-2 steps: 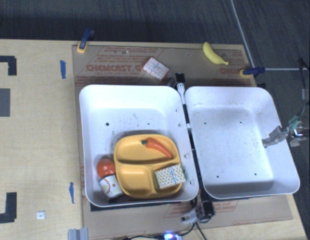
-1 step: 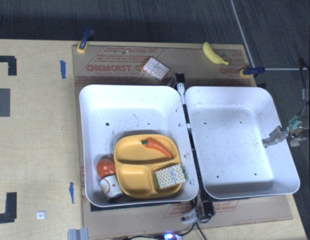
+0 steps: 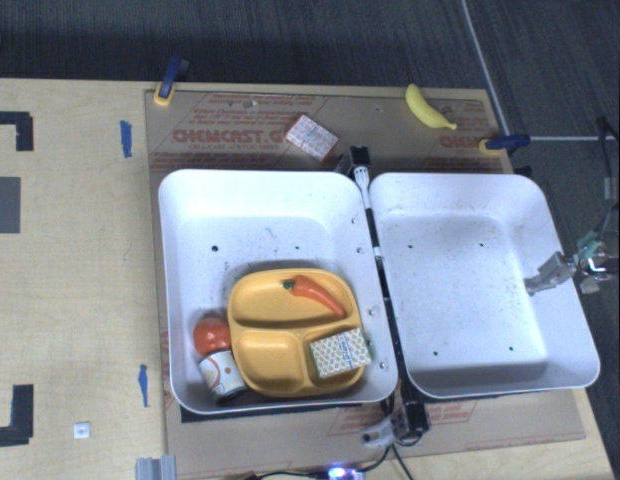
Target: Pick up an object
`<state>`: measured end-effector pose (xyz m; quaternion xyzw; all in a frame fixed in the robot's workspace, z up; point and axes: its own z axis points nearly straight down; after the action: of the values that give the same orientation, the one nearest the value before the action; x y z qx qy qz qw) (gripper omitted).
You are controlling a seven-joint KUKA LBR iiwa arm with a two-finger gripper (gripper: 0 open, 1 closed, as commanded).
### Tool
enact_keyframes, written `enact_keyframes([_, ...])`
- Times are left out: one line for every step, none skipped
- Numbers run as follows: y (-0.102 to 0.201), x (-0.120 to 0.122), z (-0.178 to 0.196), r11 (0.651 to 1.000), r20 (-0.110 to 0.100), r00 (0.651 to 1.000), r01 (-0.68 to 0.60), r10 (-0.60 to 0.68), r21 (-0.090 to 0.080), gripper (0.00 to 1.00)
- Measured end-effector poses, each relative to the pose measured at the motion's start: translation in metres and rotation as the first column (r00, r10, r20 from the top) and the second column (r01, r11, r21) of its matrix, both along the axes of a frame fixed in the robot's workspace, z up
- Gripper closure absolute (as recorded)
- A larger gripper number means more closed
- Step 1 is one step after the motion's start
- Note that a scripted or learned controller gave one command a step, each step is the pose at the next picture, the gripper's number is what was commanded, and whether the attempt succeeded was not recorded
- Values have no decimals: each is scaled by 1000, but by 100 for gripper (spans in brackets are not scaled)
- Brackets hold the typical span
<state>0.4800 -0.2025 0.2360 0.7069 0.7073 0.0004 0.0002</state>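
Worktop (image 3: 70, 298) of pale wood bears two shallow white bins. Left white bin (image 3: 260, 208) holds a yellow divided plastic tray (image 3: 265, 353) carrying an orange carrot (image 3: 315, 290) and patterned block (image 3: 340, 353); an orange-capped small bottle (image 3: 216, 353) touches the tray's left. Hand (image 3: 565, 268), perhaps empty, hangs at the right white bin's (image 3: 460, 288) right rim; its spread I cannot tell.

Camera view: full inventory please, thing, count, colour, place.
white bins: 2, white, side by side on the bench
divided tray: 1, yellow, front of the left bin
toy carrot: 1, orange, in the tray's rear compartment
patterned block: 1, green and white, on the tray's front right compartment
small can: 1, white with orange-red top, left bin, left of the tray
banana: 1, yellow, on the board behind the right bin
patterned card: 1, white and pink, on the board behind the left bin
clamps: 2, blue and yellow, board's rear corners
hand: 1, grey, at the right bin's right rim
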Motion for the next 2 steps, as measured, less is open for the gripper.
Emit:
enact_keyframes([0,0,0,1000,0,1000,0,0,0,0])
enact_keyframes([0,0,0,1000,0,1000,0,0,0,0])
